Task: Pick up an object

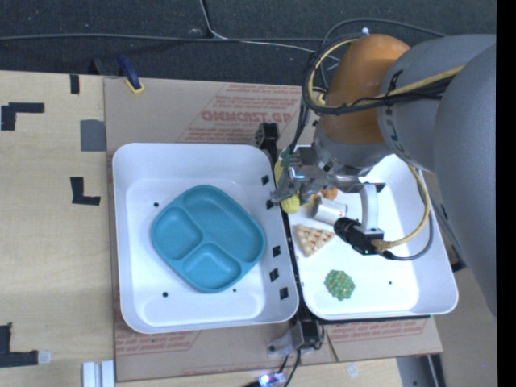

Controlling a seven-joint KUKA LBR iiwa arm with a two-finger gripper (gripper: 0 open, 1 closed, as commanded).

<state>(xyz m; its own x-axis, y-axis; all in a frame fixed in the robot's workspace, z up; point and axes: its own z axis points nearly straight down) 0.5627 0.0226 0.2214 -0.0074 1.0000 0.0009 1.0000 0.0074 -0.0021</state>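
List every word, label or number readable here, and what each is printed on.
"CHEMCAST G.P": red print on the cardboard sheet behind the left bin; the last letters are uncertain.
Smaller red lines around it and along the cardboard's front edge: too blurred to read.
Nothing else carries readable text.

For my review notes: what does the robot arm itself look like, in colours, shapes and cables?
The arm is a thick, rounded grey tube with a bulging orange band above the wrist. Thin yellow and black cables loop around that band. Below it comes a silvery metal wrist section, ending in a small metal pincer. I can read no markings on it.
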